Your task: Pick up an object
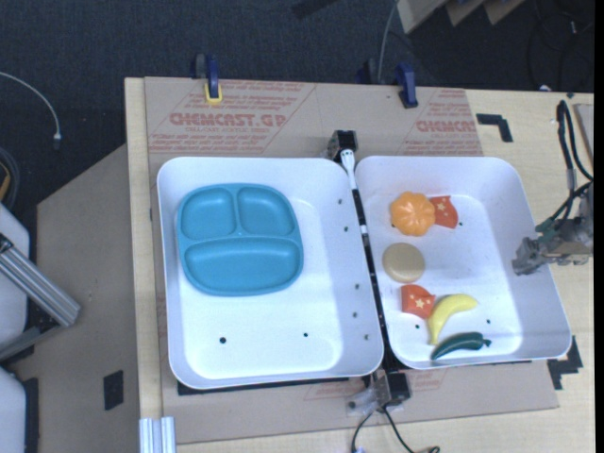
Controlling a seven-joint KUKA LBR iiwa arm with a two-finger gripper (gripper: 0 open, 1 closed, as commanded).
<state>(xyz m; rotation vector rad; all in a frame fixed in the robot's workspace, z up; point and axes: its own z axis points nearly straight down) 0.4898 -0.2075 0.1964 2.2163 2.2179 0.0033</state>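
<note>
The right bin holds several toy foods: an orange pumpkin-like fruit, a red piece beside it, a tan round disc, a red strawberry, a yellow banana and a dark green pepper near the front rim. My gripper hovers at the right rim of that bin, well to the right of the foods and apart from them. Nothing shows between its fingers.
The left bin holds a blue divided plate in its back-left part. A black hinge strip runs between the bins. Blue clamps hold the cardboard at the back. Cables hang at the right.
</note>
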